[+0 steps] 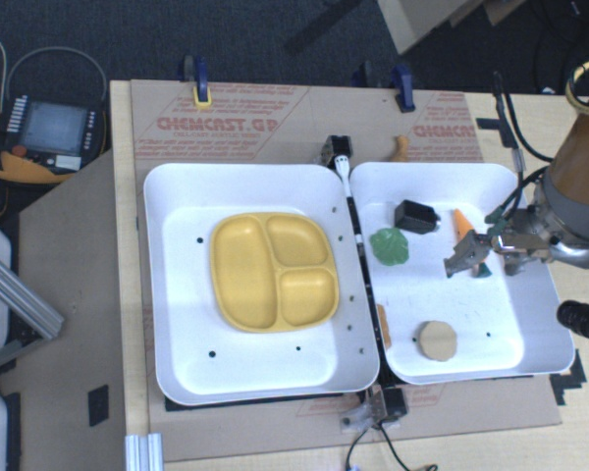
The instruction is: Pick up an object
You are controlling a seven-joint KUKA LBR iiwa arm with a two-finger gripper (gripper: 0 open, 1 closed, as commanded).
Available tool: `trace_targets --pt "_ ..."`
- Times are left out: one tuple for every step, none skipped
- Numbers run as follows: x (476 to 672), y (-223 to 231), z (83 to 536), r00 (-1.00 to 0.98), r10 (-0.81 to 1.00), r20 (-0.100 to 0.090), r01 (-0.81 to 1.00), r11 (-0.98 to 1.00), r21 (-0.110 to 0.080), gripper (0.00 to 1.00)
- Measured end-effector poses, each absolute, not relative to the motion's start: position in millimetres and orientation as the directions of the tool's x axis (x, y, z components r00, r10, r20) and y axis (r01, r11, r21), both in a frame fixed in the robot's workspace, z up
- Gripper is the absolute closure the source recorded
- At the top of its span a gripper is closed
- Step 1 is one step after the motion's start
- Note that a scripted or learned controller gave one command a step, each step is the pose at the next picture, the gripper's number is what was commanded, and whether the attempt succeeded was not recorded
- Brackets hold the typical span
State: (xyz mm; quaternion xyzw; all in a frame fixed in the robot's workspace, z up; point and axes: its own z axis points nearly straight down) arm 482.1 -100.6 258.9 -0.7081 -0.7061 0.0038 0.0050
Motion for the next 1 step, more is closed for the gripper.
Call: trace_targets --pt "484.3 -100.3 264.8 0.0 1.0 0.0 1.0 0.0 0.001 0.0"
